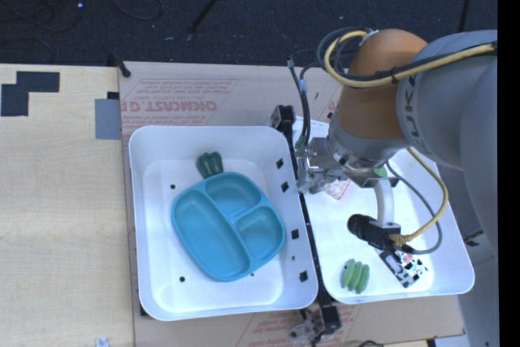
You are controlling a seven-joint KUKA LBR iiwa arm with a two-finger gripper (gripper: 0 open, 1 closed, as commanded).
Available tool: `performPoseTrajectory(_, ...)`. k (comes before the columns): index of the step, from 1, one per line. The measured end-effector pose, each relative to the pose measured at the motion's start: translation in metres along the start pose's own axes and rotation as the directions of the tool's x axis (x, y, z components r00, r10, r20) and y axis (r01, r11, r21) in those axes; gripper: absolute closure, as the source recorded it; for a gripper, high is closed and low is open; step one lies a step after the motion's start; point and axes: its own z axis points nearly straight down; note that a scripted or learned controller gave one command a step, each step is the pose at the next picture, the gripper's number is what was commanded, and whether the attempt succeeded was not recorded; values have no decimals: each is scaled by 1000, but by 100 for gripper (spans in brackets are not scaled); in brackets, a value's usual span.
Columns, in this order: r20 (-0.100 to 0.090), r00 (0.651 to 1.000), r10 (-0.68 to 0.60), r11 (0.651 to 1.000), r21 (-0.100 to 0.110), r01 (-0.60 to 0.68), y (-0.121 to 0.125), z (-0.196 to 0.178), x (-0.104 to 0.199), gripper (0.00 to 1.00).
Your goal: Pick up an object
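Note:
My gripper (318, 173) hangs low over the upper left part of the right bin (455, 276), close to the wall shared with the left bin. The orange band and wrist cover it from above. A small white and red item (338, 189) lies just beside and below the gripper; whether it is touched cannot be told. A green ribbed object (354, 275) rests near the right bin's front edge. In the left bin (154, 272) lies a blue divided plate (227, 227), with a small dark green object (210, 165) at its far rim.
A small white piece with black and red marks (410, 268) sits at the front right of the right bin. Black clips (294, 235) line the wall between the bins. Cardboard (187, 97) lies under both bins, and the grey arm fills the right side.

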Motion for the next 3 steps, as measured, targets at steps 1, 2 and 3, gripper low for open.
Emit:
performPoseTrajectory(1, 0, 1000, -1, 1000, 1, 1, 8, 4, 51, 100)
performPoseTrajectory(2, 1, 1000, 1, 1000, -2, -1, 25, -12, 90, 100)
performPoseTrajectory(3, 2, 1000, 0, 1000, 1, 0, 24, -11, 89, 0)
